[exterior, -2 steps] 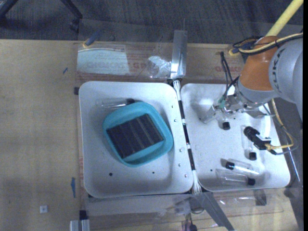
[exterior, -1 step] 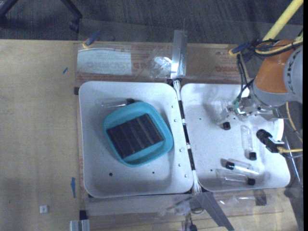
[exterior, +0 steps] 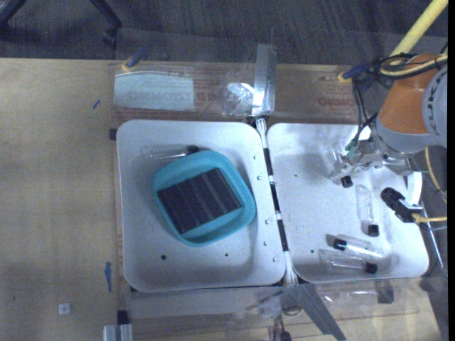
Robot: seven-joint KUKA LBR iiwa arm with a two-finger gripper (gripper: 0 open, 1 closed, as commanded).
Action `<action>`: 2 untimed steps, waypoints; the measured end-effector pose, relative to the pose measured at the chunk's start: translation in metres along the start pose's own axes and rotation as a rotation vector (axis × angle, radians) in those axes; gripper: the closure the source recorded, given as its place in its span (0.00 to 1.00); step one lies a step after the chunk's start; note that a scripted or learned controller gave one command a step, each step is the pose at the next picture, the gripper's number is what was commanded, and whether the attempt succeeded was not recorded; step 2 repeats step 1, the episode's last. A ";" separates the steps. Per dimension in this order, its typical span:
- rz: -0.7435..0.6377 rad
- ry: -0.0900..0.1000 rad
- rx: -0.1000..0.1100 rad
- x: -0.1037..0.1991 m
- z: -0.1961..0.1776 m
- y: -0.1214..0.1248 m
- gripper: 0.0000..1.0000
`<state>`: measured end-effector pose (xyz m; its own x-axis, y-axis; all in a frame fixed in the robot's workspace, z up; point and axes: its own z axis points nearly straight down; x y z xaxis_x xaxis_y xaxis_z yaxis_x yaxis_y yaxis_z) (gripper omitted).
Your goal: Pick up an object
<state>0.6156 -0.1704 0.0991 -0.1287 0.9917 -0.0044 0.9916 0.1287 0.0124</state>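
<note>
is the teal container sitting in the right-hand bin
No, the teal container lies in the left bin, while the right bin holds several small clear tubes.

arm band (exterior: 407, 109): orange
bins (exterior: 135, 190): white, faintly speckled
tray (exterior: 203, 197) left of pincer: teal, dark ribbed centre
tubes (exterior: 352, 245) below pincer: clear, black caps

Setting: robotics laboratory test cell.
Bench (exterior: 57, 190): plain wooden top, two white bins (exterior: 142, 261) fixed side by side.
Equipment: grey arm (exterior: 416, 109) with orange band, loose cabling.
Floor (exterior: 213, 6): dark carpet, black stand legs (exterior: 92, 2).
</note>
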 end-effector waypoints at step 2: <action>-0.021 0.004 0.011 0.089 -0.102 0.018 1.00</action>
